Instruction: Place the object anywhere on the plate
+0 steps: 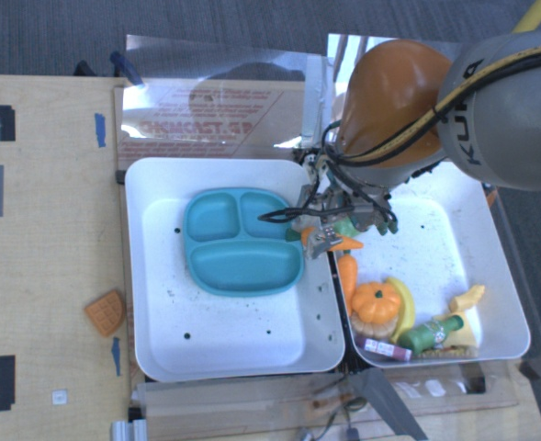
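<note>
A small orange and green toy, carrot-like, sits at the tips of the arm's gripper, right over the divide between the two white bins and just beside the right edge of the blue plate; whether the fingers are clamped on it or merely resting apart around it cannot be told from here. The plate, split into three compartments, lies in the left bin. In the right bin, a second carrot lies just below the gripper, and near the front wall are a small pumpkin, a banana, a green bottle and a pale yellow piece. A waffle-like brown square rests on the bench, left of the bins.
</note>
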